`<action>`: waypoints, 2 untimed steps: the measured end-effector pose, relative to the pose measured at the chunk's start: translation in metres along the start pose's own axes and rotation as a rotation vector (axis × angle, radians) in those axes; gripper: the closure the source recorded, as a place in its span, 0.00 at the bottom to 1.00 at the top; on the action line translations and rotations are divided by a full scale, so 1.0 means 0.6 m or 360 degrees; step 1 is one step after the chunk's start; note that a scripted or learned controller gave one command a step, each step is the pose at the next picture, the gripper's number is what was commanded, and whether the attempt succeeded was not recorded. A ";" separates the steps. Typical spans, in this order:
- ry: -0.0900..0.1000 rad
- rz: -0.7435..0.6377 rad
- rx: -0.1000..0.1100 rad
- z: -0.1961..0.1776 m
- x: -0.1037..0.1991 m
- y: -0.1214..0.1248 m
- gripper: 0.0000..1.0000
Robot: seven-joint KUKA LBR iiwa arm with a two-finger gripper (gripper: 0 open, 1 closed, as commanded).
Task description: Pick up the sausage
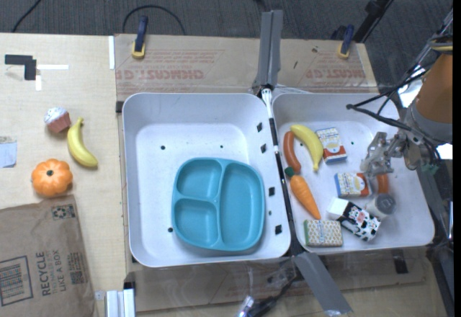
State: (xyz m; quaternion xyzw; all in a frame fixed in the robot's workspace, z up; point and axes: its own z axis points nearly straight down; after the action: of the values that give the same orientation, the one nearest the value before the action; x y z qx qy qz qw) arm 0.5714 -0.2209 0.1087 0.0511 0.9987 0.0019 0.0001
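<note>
Left of the claw (376, 158), a banana (310, 144) curves beside a small carton (330, 144). Just below the claw sits a snack box (351, 184); lower-left lies a carrot (304, 195), and below it a cow-print carton (360, 221). Far left, a blue divided plate (218, 204) rests in the other bin (144, 186); a pumpkin (52, 178) sits beyond.

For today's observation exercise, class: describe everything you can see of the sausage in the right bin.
The sausage is a slim, smooth, reddish-orange toy link, plastic by its sheen, with rounded ends. It lies flat on the floor of the right bin, close along its left wall, running lengthwise from far to near. A yellow banana lies just to its right, and its near end meets the green top of the carrot. The gripper is well apart from it.
</note>
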 end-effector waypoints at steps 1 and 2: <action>0.0003 -0.0051 0.0004 -0.026 0.073 -0.009 1.00; -0.0003 0.0450 0.0005 -0.220 -0.048 0.005 1.00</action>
State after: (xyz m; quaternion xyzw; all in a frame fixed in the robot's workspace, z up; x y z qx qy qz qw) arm 0.6005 -0.2216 0.2406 0.1915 0.9815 0.0001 0.0006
